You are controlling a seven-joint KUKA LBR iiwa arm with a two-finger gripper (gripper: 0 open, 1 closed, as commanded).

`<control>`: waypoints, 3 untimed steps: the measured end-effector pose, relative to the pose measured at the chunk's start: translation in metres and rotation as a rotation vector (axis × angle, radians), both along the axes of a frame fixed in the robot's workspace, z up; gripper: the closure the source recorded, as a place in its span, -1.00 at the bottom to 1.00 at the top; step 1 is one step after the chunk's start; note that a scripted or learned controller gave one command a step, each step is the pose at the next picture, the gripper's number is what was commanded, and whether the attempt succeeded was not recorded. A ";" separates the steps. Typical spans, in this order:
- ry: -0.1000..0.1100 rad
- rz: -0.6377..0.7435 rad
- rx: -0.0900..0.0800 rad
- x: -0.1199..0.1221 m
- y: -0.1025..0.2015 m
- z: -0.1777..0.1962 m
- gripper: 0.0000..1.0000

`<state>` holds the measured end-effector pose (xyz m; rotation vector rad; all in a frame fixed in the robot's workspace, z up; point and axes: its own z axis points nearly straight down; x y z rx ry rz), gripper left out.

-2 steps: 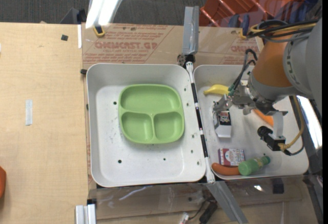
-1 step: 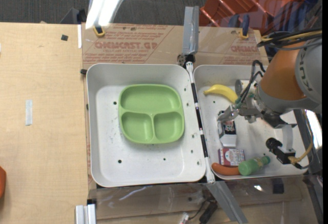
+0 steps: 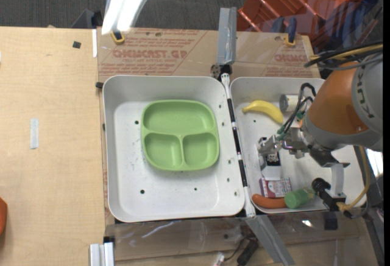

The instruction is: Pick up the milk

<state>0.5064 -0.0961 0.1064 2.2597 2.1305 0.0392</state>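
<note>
Inside the right bin, milk, banana; green plate left; end effector grip unclear.

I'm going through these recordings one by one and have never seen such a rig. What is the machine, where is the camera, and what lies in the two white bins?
The picture comes from one fixed camera above the bench, looking down at a slant. The machine is a robot arm, grey with an orange band, reaching in from the right. At its tip is a two-finger gripper, low over the right bin.

The left bin holds a green plate with three compartments. The right bin holds a banana near the back, a small carton, probably the milk, near the front, and beside that a green piece and an orange-red one, likely toy food. A small pale thing lies behind the banana.

Nothing shows between the gripper's fingers; whether they are open is hard to tell.
</note>
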 end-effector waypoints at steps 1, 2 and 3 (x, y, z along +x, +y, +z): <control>-0.003 0.001 0.006 0.003 0.002 0.012 1.00; -0.003 0.000 0.006 0.002 0.002 0.012 -1.00; -0.001 -0.015 0.007 -0.015 0.000 0.000 -1.00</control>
